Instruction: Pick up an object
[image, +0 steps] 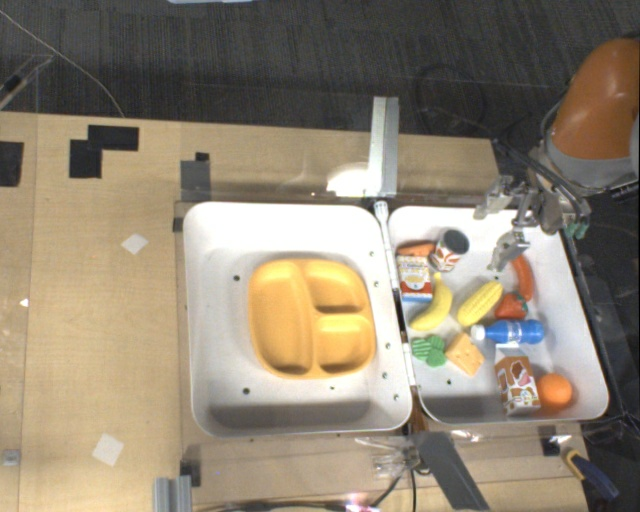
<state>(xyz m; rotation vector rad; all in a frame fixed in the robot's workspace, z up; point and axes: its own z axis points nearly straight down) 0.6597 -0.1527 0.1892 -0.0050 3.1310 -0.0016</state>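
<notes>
Bench top (90, 330): light wood, pale panel seam running down its left part. Black blocky markers (103, 148) near the upper left edge; two small pale square tags (134, 243) on the wood. Floor (250, 50) beyond the bench: dark, ribbed texture, possibly carpet. Thin cables (70, 60) trail across it. Grey metal upright (385, 145) at the bench's rear. Lighting even, soft shadows.

Even overhead light, soft shadows, slightly grainy
</notes>
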